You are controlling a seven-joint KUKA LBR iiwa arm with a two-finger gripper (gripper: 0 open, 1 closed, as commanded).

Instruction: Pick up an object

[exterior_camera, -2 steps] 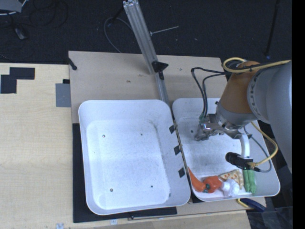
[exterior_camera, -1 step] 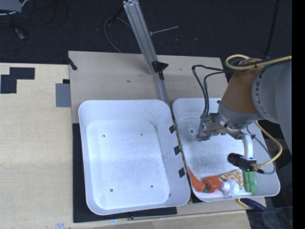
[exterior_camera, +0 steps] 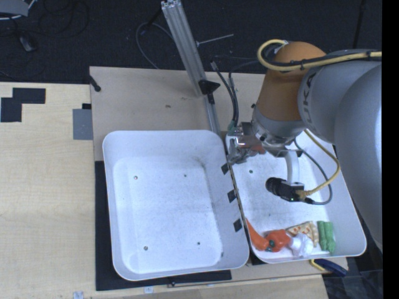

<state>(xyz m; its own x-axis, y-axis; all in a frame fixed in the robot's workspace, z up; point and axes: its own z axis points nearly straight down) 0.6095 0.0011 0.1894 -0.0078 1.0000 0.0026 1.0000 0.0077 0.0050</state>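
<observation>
White plastic bins are sitting side by side on the table. The task's things are lying heaped in the lower right corner of the right-hand bin: an orange carrot-like piece, a red piece, a beige waffle-patterned piece, a green piece and a pale lump, all touching or just beside one another. The pincer is hanging over the upper left corner of that same bin, close to the wall beside the left-hand bin and well apart from the heap. Whether the pincer is released or clenched I cannot tell. By my judgement the pick is barely starting: every piece is lying in the bin, so reaching, closing and raising are all remaining. No brand, label or writing is reading legibly anywhere.
</observation>
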